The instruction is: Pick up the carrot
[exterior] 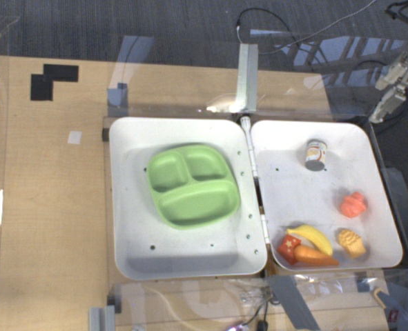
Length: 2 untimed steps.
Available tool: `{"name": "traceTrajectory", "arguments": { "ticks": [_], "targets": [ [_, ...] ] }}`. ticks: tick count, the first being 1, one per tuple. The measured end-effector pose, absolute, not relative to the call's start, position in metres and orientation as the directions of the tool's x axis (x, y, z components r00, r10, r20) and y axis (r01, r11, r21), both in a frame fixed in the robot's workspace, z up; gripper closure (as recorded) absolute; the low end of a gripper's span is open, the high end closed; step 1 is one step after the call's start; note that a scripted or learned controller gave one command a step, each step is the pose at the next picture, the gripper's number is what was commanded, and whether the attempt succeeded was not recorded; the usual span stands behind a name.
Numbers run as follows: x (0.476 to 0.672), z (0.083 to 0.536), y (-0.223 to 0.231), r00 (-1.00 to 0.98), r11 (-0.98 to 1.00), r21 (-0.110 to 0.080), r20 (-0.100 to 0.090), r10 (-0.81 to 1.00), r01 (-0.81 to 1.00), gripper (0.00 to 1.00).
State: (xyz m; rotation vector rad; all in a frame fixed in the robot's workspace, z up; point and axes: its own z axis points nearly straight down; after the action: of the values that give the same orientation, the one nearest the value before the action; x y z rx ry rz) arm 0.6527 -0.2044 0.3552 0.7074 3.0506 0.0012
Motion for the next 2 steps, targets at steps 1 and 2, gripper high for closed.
{"name": "traceTrajectory", "arguments": {
  "ticks": [1, 2],
  "targets": [
    [0.637, 0.333, -0.204, -0.911, 0.911, 0.002, -0.01, 0.413, 0.413, 0.0],
    [0.572, 0.439, -0.205, -0.861, 0.861, 0.003, -0.013, 0.508, 0.508, 0.0]
  ]
}}
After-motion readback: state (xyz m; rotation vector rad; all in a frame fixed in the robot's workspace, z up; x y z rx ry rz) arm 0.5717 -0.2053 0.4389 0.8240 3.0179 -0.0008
